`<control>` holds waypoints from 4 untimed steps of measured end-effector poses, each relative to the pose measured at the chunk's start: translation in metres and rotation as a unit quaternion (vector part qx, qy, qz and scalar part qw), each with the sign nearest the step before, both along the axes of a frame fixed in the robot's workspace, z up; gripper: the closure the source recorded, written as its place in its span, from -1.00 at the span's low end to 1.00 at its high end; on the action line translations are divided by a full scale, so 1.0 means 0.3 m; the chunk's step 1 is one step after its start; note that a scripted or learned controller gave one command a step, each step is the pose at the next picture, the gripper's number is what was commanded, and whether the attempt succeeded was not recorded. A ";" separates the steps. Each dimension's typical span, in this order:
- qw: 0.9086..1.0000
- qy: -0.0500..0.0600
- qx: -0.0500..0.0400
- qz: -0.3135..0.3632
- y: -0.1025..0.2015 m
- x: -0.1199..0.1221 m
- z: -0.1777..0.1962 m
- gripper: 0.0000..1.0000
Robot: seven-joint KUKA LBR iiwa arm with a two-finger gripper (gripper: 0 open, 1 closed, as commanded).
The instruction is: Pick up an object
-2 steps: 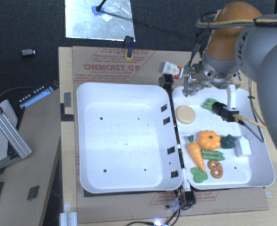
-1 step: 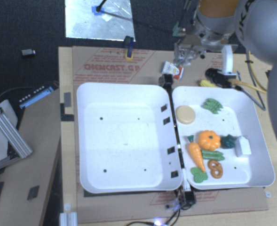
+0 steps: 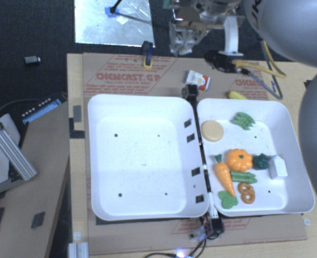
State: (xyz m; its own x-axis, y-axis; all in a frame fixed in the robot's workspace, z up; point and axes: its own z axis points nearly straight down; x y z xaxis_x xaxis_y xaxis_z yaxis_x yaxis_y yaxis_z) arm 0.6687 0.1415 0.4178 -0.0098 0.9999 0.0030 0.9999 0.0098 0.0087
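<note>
Grey arm [image 3: 287, 15] nearest, pincer [image 3: 182, 42] above bench, beyond both bins

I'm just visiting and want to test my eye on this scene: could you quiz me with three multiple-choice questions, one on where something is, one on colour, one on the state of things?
1. Where do the toy foods lie?
A. left bin
B. right bin
C. floor

2. What colour is the pumpkin?
A. orange
B. blue
C. white

3. Where is the pincer?
A. down among the foods
B. above the bench's far edge, beyond the bins
C. inside the left bin

B: the carrot and pretzel lie in the right bin.
A: the pumpkin is orange.
B: the pincer hangs beyond both bins.
</note>
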 end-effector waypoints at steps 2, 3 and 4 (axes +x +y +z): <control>1.000 0.004 -0.001 -0.002 0.311 -0.210 0.274 1.00; 1.000 -0.001 0.000 -0.004 0.307 0.006 0.401 1.00; 1.000 0.004 -0.002 -0.002 0.309 -0.002 0.391 1.00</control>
State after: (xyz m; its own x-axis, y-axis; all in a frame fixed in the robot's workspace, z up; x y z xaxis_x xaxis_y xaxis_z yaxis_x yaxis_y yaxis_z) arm 0.6682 0.2342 0.5352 -0.0063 1.0000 -0.0001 1.0000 0.0063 0.0015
